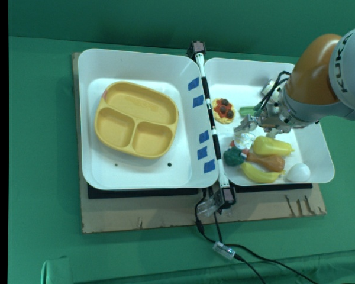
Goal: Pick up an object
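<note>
Cable and small connector (223,251): foreground, trailing off the counter's (41,129) front edge at 6 o'clock below the bins.

Left bin (89,111): holds a yellow three-compartment tray (136,119), tilted slightly clockwise.

Divider (210,123): black-and-white rod between the bins, blue tape squares beside it.

Right bin (319,152): small pizza toy (223,110) at 10 o'clock; green broccoli (234,157) at 7 o'clock; yellow pepper (273,146) near centre, long axis left to right, tip toward 3 o'clock; drumstick (264,160) just below it, lying left to right; banana (259,174) along the front, curved, running toward 4 o'clock; white egg (298,172) at 5 o'clock.

Arm (337,76): enters from 2 o'clock, orange band above the wrist, angled down into the right bin.

Tool (246,125): low over the bin's centre-left, just above the pepper and broccoli; whether spread or pressed together cannot be told.
</note>
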`<state>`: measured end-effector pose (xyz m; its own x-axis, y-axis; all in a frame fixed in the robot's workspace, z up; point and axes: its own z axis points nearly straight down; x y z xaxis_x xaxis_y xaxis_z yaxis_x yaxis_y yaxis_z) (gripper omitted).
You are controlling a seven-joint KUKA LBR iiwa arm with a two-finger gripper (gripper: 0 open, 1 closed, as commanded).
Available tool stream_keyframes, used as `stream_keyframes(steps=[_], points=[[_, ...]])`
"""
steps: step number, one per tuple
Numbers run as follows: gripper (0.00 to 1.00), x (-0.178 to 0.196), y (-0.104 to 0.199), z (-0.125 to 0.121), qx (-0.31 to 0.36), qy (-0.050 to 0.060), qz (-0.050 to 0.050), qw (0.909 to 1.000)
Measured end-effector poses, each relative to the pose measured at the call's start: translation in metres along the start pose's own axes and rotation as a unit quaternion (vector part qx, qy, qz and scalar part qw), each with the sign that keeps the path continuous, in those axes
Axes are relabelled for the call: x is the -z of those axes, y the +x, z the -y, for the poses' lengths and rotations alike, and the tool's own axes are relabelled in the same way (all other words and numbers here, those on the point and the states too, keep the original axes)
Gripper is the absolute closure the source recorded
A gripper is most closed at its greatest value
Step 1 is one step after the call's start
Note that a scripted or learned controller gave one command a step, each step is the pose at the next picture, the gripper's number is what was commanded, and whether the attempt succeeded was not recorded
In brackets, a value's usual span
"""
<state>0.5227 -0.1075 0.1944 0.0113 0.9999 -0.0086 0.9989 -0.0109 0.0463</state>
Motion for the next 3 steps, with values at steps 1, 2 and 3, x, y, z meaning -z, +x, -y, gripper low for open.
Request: stream_keyframes(steps=[1,2,3], points=[[0.00,0.000,-0.020,0.007,0.002,0.001,-0.002,1.0000],[0.00,-0.001,0.007,0.020,0.000,0.002,0.001,1.0000],[1.00,0.013,0.006,0.017,-0.003,-0.003,0.001,1.0000]])
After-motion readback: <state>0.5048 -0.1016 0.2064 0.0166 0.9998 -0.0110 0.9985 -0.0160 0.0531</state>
